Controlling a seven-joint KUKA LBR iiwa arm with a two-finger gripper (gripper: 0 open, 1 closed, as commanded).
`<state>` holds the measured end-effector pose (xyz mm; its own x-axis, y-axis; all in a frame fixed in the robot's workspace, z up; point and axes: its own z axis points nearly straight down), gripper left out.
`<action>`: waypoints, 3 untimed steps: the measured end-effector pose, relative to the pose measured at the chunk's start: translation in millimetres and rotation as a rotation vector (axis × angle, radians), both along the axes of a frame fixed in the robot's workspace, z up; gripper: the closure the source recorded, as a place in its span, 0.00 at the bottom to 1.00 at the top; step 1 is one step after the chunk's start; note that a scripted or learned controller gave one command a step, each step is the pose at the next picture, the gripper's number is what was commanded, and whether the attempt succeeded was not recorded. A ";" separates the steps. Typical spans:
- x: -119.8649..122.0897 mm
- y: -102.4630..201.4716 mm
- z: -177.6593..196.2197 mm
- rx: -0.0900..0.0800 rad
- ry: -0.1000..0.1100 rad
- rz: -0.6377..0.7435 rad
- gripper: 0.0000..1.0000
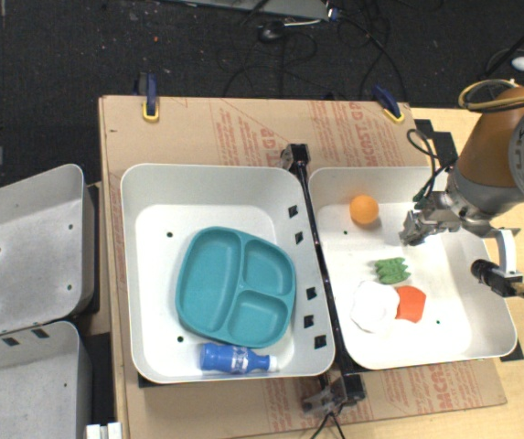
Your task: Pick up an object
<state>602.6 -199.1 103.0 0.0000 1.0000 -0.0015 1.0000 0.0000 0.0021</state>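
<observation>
- My gripper point(414, 230) hangs low over the right bin point(490, 332), near its far right side; I cannot tell how it is set.
- An orange ball point(364, 209) lies just left of it, apart.
- A green piece point(391, 269), white disc point(373, 306) and orange-red block point(411, 304) cluster nearer the front.
- The left bin point(143, 245) holds a teal divided tray point(236, 286) and blue bottle point(232, 359).

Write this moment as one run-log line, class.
gripper: above right white bin, nothing seen held | nearest: small orange ball | left white bin: teal divided plate, blue bottle
</observation>
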 end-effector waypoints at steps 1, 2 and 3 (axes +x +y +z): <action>4.3 0.5 64.2 -0.001 -0.005 0.002 1.00; 4.3 0.6 128.9 -0.001 -0.006 0.003 1.00; 5.8 0.2 182.1 -0.002 -0.006 0.003 1.00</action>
